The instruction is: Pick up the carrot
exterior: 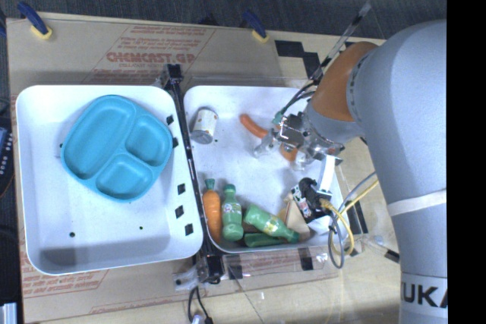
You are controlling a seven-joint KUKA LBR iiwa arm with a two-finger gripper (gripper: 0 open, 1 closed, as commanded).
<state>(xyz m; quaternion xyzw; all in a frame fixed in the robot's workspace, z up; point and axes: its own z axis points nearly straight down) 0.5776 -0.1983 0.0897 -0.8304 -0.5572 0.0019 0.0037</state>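
You've lifted nothing yet — the carrot [212, 215] lies near-left; whether the gripper [292, 139] is parted, I cannot tell.

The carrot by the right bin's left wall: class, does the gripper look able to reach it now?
Probably yes. The carrot lies uncovered, though a green bottle crowds one side and the bin wall the other; the gripper hangs farther right.

Robot lab: clamped bench [152, 49], white bins [99, 246].

Grey arm [402, 125] reaching in from the right, orange band above wrist, gripper [287, 144] lowered, pointing left
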